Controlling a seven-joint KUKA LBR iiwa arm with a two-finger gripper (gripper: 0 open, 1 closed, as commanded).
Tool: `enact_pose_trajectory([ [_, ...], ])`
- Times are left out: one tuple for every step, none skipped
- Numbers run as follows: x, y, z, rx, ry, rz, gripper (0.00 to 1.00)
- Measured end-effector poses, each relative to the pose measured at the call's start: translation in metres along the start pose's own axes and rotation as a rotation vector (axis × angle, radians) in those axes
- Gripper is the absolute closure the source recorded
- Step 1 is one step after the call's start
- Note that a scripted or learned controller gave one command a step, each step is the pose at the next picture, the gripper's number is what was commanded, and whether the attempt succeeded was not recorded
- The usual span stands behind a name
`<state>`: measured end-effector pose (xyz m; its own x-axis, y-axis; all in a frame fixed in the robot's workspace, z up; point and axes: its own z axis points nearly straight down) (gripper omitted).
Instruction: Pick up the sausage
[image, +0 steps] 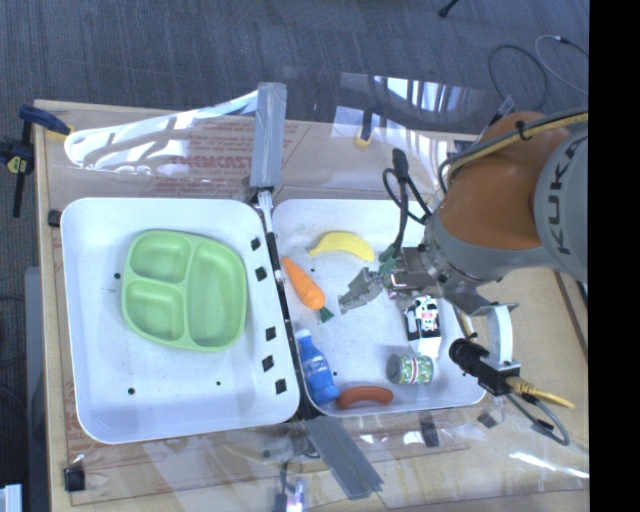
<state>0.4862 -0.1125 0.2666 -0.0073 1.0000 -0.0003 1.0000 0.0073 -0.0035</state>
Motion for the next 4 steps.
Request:
enact_pose_trajectory([
  [0.008, 0.062, -0.068, -0.002, 0.0, -0.054, 0.0],
  [-0.048, 0.003, -0.177, -0.004, -0.002, -0.084, 0.0],
  [-0.089, 0.087, -0.175, -0.001, -0.001, 0.166, 0.0],
  [-0.088, 0.088, -0.186, 0.001, -0.002, 0.157, 1.0],
])
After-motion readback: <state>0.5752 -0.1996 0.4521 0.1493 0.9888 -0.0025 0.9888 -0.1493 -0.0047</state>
